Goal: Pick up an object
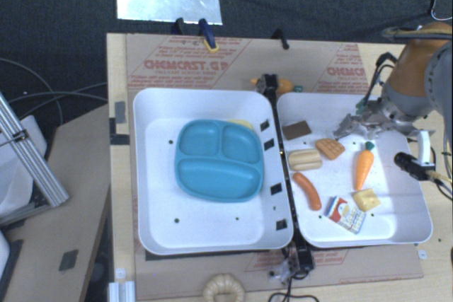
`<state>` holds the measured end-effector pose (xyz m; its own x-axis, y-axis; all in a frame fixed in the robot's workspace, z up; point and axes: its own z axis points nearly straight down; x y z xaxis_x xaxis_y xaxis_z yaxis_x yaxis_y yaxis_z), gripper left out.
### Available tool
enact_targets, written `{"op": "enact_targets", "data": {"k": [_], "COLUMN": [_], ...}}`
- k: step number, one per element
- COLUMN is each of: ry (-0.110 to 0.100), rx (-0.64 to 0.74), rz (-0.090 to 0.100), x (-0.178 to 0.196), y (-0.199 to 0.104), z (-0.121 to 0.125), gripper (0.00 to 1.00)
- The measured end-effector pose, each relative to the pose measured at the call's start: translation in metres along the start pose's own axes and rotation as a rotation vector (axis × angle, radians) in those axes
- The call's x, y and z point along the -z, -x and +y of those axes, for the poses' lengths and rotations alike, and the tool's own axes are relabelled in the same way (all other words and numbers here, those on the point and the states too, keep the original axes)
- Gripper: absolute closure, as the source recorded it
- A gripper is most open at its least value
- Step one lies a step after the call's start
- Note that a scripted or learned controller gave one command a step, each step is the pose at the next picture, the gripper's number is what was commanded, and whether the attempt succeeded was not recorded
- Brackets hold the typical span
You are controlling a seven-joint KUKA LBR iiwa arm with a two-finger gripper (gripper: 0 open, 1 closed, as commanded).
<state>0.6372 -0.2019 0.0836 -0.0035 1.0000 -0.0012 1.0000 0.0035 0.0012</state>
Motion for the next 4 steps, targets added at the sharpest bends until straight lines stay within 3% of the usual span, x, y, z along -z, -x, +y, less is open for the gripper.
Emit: {"op": "enact_targets", "data": {"k": [1,3,4], "ry": [0.006,0.009,0.003], "rx": [0.001,0.002,0.003], "rz": [-0.001,-0.002,0.000], "x": [0.013,0.140,0.142], "y": [0.000,-0.001,-0.001], "z": [0.002,0.012,0.013], "gripper": [1.00,1.00,1.00]}}
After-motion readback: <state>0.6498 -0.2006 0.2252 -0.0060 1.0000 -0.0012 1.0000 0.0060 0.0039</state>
